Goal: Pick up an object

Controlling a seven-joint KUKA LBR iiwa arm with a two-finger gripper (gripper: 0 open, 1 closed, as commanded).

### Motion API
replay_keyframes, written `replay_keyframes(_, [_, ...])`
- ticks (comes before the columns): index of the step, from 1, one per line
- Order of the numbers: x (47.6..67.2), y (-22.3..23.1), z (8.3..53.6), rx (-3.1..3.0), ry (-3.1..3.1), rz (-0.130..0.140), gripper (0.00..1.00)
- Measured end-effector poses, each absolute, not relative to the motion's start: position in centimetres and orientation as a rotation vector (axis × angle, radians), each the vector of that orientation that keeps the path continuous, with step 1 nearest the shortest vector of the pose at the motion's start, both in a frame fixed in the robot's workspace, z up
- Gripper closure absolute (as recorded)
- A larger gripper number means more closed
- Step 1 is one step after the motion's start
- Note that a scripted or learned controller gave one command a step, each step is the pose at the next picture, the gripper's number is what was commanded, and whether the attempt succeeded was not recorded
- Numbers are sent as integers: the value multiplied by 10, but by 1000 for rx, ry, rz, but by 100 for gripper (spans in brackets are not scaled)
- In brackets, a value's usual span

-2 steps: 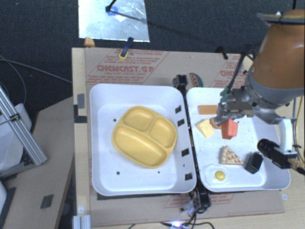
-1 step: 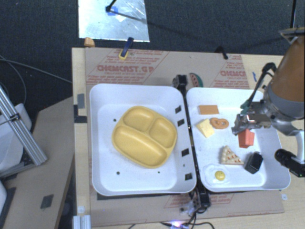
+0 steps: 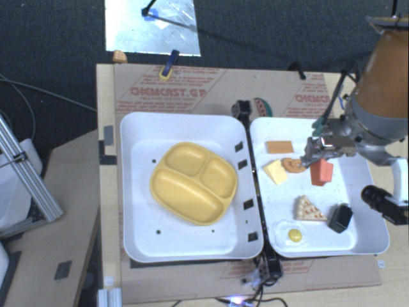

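Arm: the grey arm (image 3: 377,101) with the orange band comes in from the right, above the right bin (image 3: 367,235).
End effector: the end effector (image 3: 314,153) hangs low over the right bin, right by the brown curved piece (image 3: 294,165). I cannot tell how its tips stand.
Right bin: an orange flat square (image 3: 279,147), a pale yellow block (image 3: 276,171), the brown curved piece, a red block (image 3: 321,172), a pizza slice toy (image 3: 309,209), a fried egg toy (image 3: 294,235) and a black block (image 3: 340,217) lie here.
Red block: just beside the end effector, on its right.
Left bin: the left bin (image 3: 137,235) holds a yellow tray (image 3: 193,182) with three parts.
Surface: both bins sit side by side on brown cardboard (image 3: 192,91).
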State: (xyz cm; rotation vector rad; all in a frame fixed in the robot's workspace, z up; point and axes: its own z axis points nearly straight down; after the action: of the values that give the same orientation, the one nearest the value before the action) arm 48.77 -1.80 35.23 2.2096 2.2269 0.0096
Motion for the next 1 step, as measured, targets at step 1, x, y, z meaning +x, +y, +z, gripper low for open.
replay_keyframes(1, [487, 16, 411, 2209, 2227, 11, 100])
